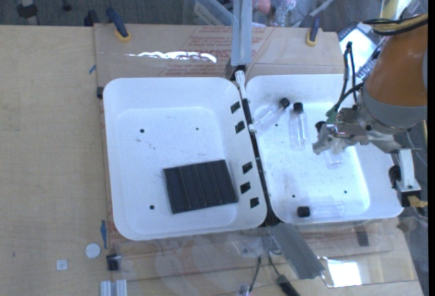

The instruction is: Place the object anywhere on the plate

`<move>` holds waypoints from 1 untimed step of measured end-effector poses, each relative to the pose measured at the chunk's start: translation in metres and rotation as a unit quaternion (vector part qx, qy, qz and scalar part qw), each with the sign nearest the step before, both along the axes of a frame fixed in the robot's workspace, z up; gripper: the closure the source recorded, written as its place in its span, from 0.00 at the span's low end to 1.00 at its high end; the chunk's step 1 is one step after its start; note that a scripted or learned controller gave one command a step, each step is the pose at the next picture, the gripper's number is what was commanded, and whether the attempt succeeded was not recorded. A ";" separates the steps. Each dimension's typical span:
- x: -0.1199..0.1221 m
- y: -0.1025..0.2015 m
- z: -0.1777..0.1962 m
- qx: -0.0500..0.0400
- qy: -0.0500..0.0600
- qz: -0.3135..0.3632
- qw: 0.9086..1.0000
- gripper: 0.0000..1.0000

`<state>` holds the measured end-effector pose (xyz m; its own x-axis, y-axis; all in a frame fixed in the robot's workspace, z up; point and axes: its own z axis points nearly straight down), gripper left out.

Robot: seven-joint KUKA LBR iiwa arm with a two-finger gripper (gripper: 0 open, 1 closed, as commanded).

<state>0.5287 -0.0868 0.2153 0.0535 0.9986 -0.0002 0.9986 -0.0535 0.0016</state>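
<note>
Gripper (pixel 329 145) hangs over the right bin (pixel 380 203), mid-right of frame; can't tell how its fingers are set, nothing seen between them. Clear vials lie in that bin: two (pixel 297 126) (pixel 270 115) near its upper left, one (pixel 325 209) at lower centre. Dark ridged plate (pixel 200 185) sits in the left bin (pixel 129 101), lower middle.

The gripper (pixel 326 145) hangs over the right bin (pixel 380 201), toward its three o'clock side. Clear vials (pixel 297 126) with black caps lie at twelve o'clock in that bin; another (pixel 319 209) lies at six. A dark ridged plate (pixel 200 185) sits in the left bin (pixel 136 101). Something clear, perhaps a vial, blurs below the fingertips.
</note>
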 end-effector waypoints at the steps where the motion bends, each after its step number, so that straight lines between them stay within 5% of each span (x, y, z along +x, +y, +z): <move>1: -0.050 0.103 -0.031 0.001 0.003 0.272 0.962 1.00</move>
